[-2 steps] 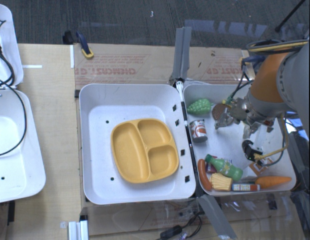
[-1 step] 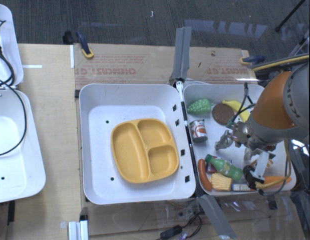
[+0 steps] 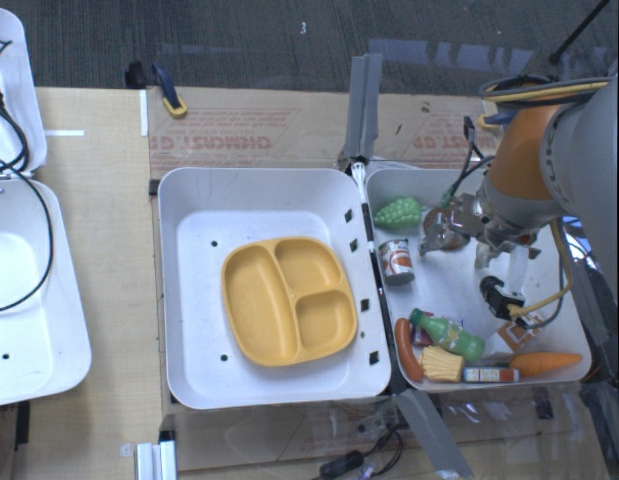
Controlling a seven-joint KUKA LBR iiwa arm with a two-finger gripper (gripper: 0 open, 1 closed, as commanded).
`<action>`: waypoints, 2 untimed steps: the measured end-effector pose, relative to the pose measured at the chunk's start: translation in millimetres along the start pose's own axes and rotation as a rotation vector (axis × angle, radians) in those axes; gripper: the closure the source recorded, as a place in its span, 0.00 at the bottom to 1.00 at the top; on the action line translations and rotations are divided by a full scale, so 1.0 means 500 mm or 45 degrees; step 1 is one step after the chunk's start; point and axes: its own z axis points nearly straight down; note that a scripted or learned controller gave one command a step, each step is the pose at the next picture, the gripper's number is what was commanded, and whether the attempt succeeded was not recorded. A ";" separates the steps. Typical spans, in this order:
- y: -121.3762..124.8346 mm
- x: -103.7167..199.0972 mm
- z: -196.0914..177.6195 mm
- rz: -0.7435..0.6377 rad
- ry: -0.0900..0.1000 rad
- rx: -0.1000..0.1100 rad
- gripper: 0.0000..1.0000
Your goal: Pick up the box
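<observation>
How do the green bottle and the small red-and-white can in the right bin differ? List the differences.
The green plastic bottle is long and slim; the small red-and-white can is short and stubby. The bottle lies near the front of the right white bin, among other toys; the can sits alone against the bin's left wall. The bottle carries a yellow label, the can a red and white one. Both lie on their sides.

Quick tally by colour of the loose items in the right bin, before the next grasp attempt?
Green: 2, bumpy green item, green bottle
Red: 2, can, sausage
Orange: 1, carrot
Yellow: 1, ridged yellow piece
White and red: 1, small box
Total: 7
</observation>
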 end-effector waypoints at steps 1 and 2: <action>-0.043 -0.002 -0.026 -0.081 0.000 0.002 0.00; 0.127 0.027 -0.002 0.051 -0.001 -0.001 0.00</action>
